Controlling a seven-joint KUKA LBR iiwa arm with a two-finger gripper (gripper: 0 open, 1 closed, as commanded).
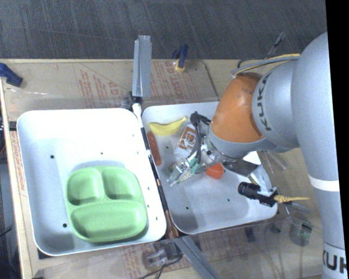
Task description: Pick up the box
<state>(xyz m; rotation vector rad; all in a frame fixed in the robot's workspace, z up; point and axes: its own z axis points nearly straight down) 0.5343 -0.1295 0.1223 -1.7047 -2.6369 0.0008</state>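
Presently the arm (262, 111) reaches in from the right and hangs low over the right bin (229, 219), its orange band covering the bin's upper right part. The tool (194, 159) sits at the left end of the wrist, among a cluster of small items near the middle of that bin. Whether it is spread or closed cannot be told; the wrist and the clutter hide the tips.

The box (187, 142), a small carton with brown and white print, lies in the upper middle of the right bin, just beside the tool on the side toward the far rim and partly tucked under the wrist. Its long axis appears to run diagonally, from lower left to upper right, though too little of it shows to be sure. In my judgement the coming move turns on this: the box is just above the tool in the view, so only a short shift toward the far rim is called for.

Close by lie a banana (167, 127) along the far rim, a red-brown stick (155, 150) against the left wall, and an orange piece (215, 171) under the wrist. A green tray (106, 204) rests in the left bin (42, 134).

Writing: "KUKA" reads along the arm; the red print on the bench (92, 82) is too small to read, as is the box's label.
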